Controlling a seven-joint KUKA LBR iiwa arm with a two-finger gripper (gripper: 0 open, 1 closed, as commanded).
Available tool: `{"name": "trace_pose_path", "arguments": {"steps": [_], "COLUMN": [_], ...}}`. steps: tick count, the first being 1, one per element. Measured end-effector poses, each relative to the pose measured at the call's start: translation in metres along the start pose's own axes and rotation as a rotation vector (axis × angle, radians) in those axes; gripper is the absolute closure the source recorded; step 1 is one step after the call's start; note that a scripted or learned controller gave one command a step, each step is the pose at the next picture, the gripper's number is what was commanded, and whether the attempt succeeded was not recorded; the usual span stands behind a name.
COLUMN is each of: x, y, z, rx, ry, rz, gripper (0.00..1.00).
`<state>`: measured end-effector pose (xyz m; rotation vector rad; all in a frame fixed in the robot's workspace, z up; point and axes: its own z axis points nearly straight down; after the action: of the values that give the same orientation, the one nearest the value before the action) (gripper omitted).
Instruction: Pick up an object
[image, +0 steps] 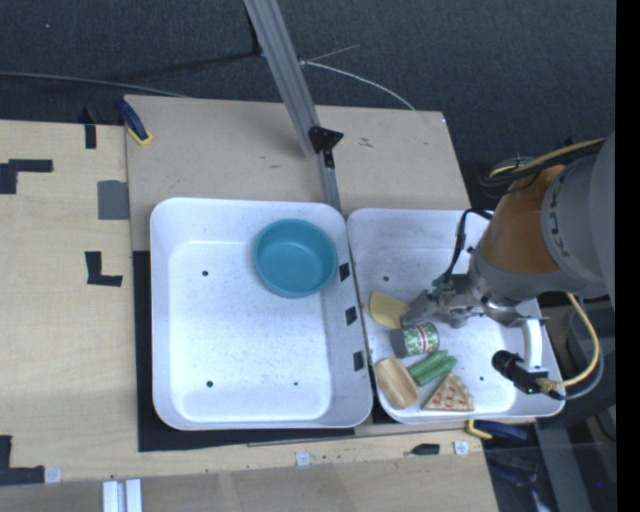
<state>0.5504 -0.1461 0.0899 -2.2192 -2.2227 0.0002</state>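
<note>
The gripper (432, 303) hangs low inside the right bin (400, 232), reaching in from the right, with the grey arm (580, 225) and its orange band (515, 232) just behind it. Whether anything is pinched there cannot be made out; the tip is a small dark blur against the white floor.

Just below the gripper, touching or nearly so, lies a small can (418, 338) with a green and red label, tipped on its side. To the gripper's left sits a pale yellow piece (386, 307), close beside the can. Further below the can lies a green vegetable (431, 367), and beside that, to the left, a tan bread roll (396, 382). At the bin's lower edge, under the vegetable, rests a pizza slice (451, 394).

Well away to the gripper's left, in the left bin (240, 380), stands a blue bowl (294, 257), upright, near that bin's upper right corner.
</note>
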Motion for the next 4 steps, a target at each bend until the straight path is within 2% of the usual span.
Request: {"name": "trace_pose_path", "arguments": {"steps": [1,4], "x": [0.000,0.009], "y": [0.001,0.014], "z": [-0.012,-0.162], "rx": [-0.002,-0.004], "ry": [-0.002,-0.001], "rz": [-0.001,-0.001], "gripper": [1.00,1.00]}}
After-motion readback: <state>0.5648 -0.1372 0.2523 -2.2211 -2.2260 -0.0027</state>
